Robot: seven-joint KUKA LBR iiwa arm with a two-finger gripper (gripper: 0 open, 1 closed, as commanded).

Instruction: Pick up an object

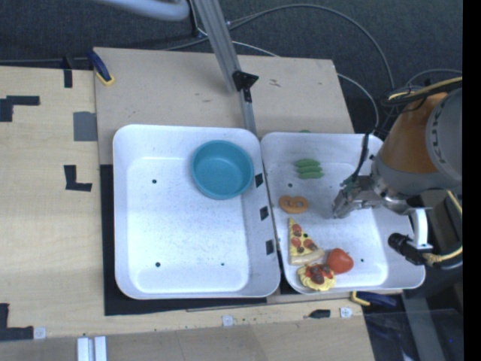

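1. Blue bowl [222, 169] sitting at the far side of the left bin [143, 224].
2. Green piece [308, 168], orange pretzel [293, 203], pizza slice [301, 242], red tomato [340, 261] and small tart [317, 277] lying in the right bin [376, 277].
3. Gripper [344, 205] low over the right bin's bare floor, right of the pretzel; jaws' state impossible to tell, nothing visibly held.

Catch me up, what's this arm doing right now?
A pick attempt is under way. The gripper hangs over the right bin, above bare floor, with nothing visibly held. The toy food lies to its left: green pea pod, small pretzel, pizza slice, tomato. The left bin holds a blue bowl.
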